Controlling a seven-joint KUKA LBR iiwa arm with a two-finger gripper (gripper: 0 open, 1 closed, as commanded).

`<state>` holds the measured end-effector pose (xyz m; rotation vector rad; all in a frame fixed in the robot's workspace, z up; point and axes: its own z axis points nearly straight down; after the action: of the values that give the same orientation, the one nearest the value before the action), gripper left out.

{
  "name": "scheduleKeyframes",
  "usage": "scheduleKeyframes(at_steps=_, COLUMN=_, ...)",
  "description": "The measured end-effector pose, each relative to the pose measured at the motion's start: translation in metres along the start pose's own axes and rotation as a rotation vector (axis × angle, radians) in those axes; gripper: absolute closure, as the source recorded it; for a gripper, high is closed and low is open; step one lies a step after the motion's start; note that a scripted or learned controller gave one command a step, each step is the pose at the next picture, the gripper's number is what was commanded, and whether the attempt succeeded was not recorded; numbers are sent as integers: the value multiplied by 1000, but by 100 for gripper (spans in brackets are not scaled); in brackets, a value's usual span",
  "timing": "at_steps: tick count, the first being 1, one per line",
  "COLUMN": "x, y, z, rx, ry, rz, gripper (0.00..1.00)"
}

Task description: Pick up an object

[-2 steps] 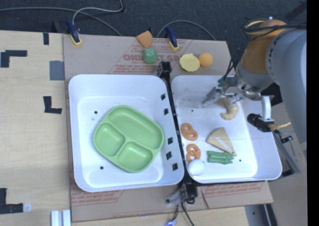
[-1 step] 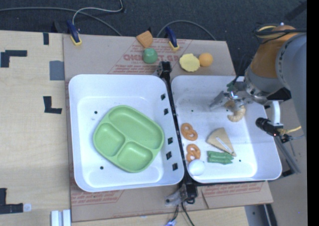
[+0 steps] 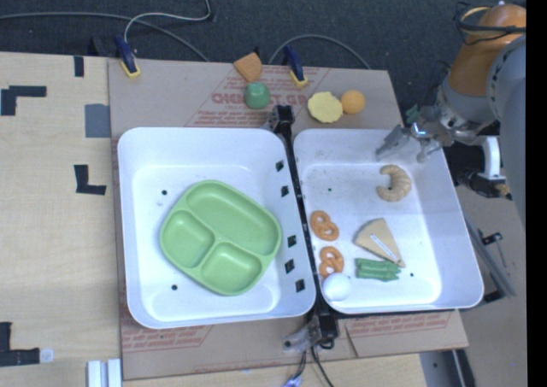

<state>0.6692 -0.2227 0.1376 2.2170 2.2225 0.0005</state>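
Note:
In the right bin (image 3: 427, 231) lie a tan croissant (image 3: 395, 182), two pretzels (image 3: 324, 225) (image 3: 331, 259), a wedge of cheese or sandwich (image 3: 379, 240), a green bean pod (image 3: 377, 270) and a white egg (image 3: 337, 288). My gripper (image 3: 408, 144) hangs over the bin's far right corner, just above and behind the croissant. Its fingers (image 3: 390, 143) are spread apart with nothing between them.
The left bin (image 3: 145, 180) holds a green divided plate (image 3: 220, 237). Behind the bins on the cardboard sit an orange block (image 3: 249, 66), a green piece (image 3: 256, 96), a yellow piece (image 3: 325, 107) and a small orange (image 3: 352, 102). Cables and blue clamps run along the back edge.

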Motion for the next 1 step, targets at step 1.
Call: scheduleKeyframes(at_steps=1, x=-1, y=-31, z=51, rx=0, ry=0, rz=1, gripper=0)
